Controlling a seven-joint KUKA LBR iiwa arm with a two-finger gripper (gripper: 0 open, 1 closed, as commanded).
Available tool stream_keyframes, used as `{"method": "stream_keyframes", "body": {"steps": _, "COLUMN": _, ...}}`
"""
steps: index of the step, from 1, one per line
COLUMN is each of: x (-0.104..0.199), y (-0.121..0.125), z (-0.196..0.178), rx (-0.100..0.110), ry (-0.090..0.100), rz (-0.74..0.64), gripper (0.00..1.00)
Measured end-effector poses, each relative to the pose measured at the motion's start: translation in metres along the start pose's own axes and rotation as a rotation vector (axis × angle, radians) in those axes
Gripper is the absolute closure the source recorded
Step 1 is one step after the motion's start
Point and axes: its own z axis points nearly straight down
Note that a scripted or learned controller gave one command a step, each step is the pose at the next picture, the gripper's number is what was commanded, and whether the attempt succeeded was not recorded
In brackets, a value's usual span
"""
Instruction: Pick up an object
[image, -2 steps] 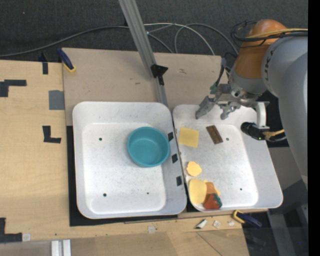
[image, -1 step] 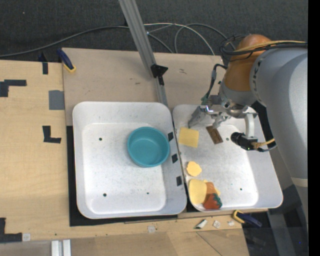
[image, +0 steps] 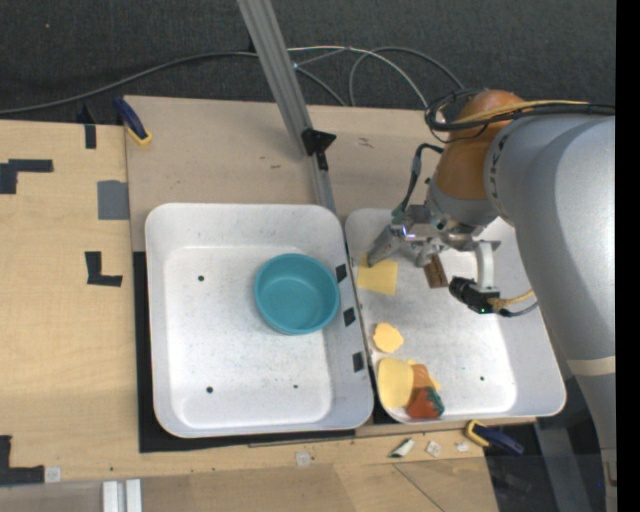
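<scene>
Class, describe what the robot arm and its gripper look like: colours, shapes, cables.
The arm is bulky, rounded and grey, with an orange band above the wrist. Thin black cables loop around the band. The gripper is small, dark and metallic.

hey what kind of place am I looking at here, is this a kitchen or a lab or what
Most likely a robotics lab bench. A grey arm with an orange band reaches over two shallow white plastic bins, loose black cables trail behind, and tape marks dot the wooden bench.
</scene>
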Motion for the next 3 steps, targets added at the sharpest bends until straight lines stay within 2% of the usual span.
{"method": "stream_keyframes", "body": {"steps": 1, "x": 0.001, "y": 0.000, "z": -0.011, "rx": 0.001, "ry": 0.000, "rz": -0.001, "gripper": 1.00}}
{"method": "stream_keyframes", "body": {"steps": 3, "x": 0.003, "y": 0.004, "z": -0.098, "rx": -0.004, "ry": 0.001, "rz": 0.001, "gripper": 1.00}}
